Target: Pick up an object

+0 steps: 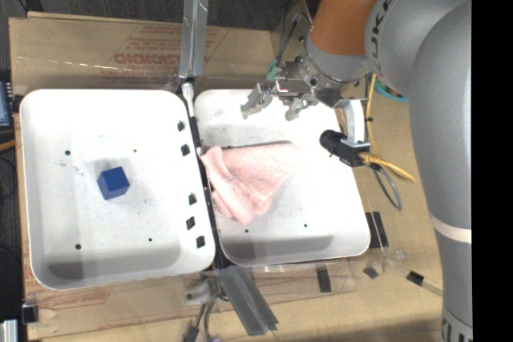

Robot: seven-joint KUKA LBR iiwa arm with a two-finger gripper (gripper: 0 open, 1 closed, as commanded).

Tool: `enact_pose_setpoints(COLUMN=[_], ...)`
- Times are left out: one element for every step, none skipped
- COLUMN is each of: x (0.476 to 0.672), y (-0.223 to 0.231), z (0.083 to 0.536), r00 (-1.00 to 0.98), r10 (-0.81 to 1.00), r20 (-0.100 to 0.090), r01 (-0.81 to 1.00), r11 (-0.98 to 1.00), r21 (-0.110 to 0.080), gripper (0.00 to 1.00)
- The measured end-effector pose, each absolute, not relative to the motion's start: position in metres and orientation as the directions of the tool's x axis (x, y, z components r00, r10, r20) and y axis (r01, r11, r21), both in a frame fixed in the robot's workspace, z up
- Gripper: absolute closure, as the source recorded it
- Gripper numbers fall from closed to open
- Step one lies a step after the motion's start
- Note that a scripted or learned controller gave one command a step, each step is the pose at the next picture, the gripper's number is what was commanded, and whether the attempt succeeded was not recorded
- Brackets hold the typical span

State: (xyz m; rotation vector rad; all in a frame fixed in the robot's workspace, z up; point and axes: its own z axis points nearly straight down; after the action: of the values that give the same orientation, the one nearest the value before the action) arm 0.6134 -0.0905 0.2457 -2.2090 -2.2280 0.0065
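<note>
Pink cloth [244,176], crumpled and folded over on itself, lies on the floor of the right bin [341,204], below my claw [274,103] in the frame and slightly to its left. It presses against the divider where the two bins meet, its lower corner pointing toward the bin's near wall. My claw hangs over the far end of that same bin, above the cloth and apart from it. My two fingers [255,102] are spread apart, with nothing between them; the one on the frame's left reaches toward the bin's far left corner, the other sits just beside it toward my wrist.

My wrist and the orange band [345,8] rise up and to the right of the claw, and my grey arm [437,92] fills the frame's right side. A black fitting with a yellow cable [353,150] sits below and to the right of the claw, over the right bin's edge.

Blue cube [114,182]: it rests on the floor of the left bin [48,252], well apart from the claw, far to its left and lower in the frame. A grey metal bar [192,36] stands to the claw's left, beyond the bins' junction, on the brown bench [80,44].
</note>
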Motion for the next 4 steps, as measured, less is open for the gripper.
enact_pose_setpoints(x=[0.592,0.606,0.593,0.632], y=[-0.128,-0.143,-0.188,-0.154], z=[0.153,0.092,0.092,0.128], r00=[0.197,0.060,0.035,0.141], r10=[0.980,0.998,0.999,0.990], r20=[-0.001,0.001,0.002,0.000], r01=[0.980,0.998,0.999,0.990], r11=[-0.197,-0.059,-0.035,-0.141], r21=[-0.007,-0.005,-0.006,-0.004], gripper=[0.00,0.00,0.00,0.00])
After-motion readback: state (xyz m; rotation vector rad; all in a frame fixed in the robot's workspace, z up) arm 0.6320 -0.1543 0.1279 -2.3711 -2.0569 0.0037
